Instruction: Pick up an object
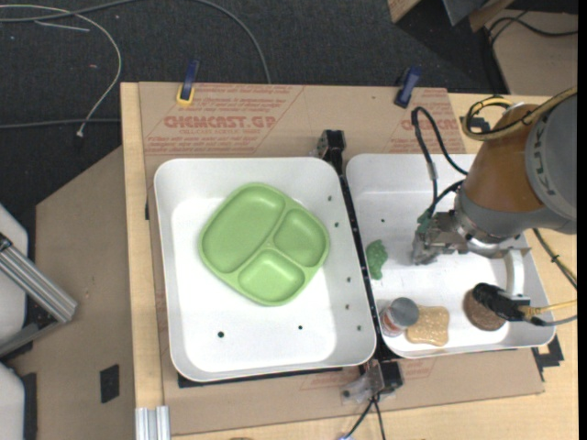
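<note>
Green leafy piece lies in the right bin, near its left wall, at nine o'clock from the gripper; its long axis runs twelve-to-six.

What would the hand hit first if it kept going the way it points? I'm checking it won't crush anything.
The hand points down into the right bin, so probably bare bin floor first. The green object lies just to its side, though depth is hard to judge.
</note>
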{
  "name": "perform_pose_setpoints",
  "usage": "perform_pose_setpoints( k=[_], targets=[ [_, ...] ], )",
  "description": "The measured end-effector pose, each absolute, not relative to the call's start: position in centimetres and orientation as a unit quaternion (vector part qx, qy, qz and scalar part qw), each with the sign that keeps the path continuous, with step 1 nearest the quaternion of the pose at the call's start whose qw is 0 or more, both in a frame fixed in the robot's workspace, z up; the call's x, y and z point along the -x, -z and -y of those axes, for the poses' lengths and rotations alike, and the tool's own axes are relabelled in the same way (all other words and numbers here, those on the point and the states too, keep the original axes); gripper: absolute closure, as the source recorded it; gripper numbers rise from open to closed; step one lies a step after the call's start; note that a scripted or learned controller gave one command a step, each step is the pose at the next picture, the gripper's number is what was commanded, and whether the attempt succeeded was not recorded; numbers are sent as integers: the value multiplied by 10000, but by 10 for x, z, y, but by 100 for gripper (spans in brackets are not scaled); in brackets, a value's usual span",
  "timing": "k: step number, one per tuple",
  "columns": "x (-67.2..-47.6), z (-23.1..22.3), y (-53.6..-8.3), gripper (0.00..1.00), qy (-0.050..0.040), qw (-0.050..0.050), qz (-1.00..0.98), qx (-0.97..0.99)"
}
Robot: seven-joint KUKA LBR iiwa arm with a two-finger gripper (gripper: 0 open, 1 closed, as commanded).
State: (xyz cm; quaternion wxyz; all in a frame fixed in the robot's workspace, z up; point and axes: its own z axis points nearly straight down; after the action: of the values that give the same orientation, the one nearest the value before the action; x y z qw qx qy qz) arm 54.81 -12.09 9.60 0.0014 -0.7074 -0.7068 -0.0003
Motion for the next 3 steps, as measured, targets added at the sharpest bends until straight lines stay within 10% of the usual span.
perform_pose_setpoints(
  k=[3],
  targets=[
    [-556,76,-202,100,14,1,7092,7050]
  ],
)
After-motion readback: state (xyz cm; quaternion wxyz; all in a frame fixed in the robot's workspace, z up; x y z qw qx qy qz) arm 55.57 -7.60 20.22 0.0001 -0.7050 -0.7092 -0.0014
